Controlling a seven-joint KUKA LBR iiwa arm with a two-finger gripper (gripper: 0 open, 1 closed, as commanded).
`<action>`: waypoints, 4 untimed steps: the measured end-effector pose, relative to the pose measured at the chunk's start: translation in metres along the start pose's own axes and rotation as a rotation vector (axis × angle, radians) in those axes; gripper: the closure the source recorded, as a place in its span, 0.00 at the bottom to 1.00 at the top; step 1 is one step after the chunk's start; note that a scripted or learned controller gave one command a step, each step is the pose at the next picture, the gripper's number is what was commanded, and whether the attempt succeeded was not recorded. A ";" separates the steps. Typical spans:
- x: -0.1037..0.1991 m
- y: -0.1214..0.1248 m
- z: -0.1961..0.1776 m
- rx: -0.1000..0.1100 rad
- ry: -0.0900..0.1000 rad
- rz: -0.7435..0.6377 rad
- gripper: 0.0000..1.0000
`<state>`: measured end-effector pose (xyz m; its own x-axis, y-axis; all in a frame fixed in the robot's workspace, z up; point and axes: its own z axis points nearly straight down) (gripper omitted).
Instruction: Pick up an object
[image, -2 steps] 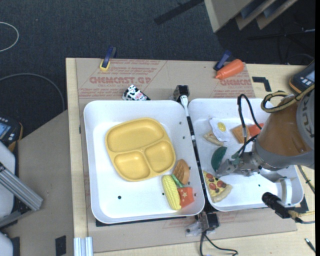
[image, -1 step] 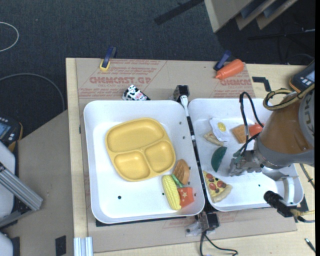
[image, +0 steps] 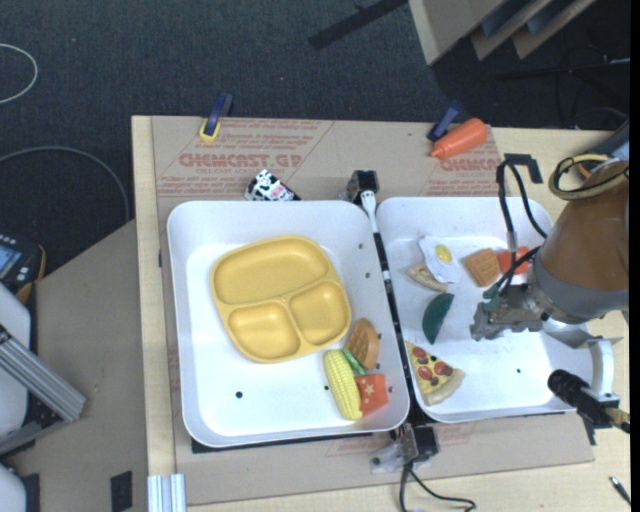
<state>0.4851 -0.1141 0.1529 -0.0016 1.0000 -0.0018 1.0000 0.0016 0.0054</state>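
- Black clamp, nearest the camera, sat at the front edge of the desk, at the seam between the two bins, with a cable running down from it.
- Left bin held a yellow tray with three compartments, set toward the bin's back left.
- Corn lay in the left bin's front right corner, just in front of the tray; a red piece touched its right side.
- Brown pastry lay just behind the corn, beside the tray's right edge.
- Right bin held a pizza slice at its front left, near the dividing wall.
- Dark green leaf lay behind the pizza slice, just left of the gripper.
- Fried egg lay toward the back of the right bin, with a yellow slice just in front of it.
- Toast lay just right of the egg; an orange-red piece sat beside it, partly hidden by the arm's cable.
- Arm reached in from the right over the right bin.
- Gripper was low over the right bin's middle, between the leaf and the arm body. Whether it was open or closed could not be determined, and no object was seen in it.
- Carrot lay on the desk behind the right bin, well apart from the bins' contents.
- Black-and-white toy lay on the desk just behind the left bin.
- Blue-and-yellow clamp sat at the desk's back edge.
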 end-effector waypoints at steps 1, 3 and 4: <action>-0.003 0.005 -0.043 0.000 0.000 0.001 1.00; 0.045 0.018 -0.064 0.007 0.003 -0.004 1.00; 0.085 0.034 -0.067 0.002 0.002 -0.003 1.00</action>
<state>0.5183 -0.0292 0.2195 -0.0048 1.0000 0.0000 1.0000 0.0048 0.0029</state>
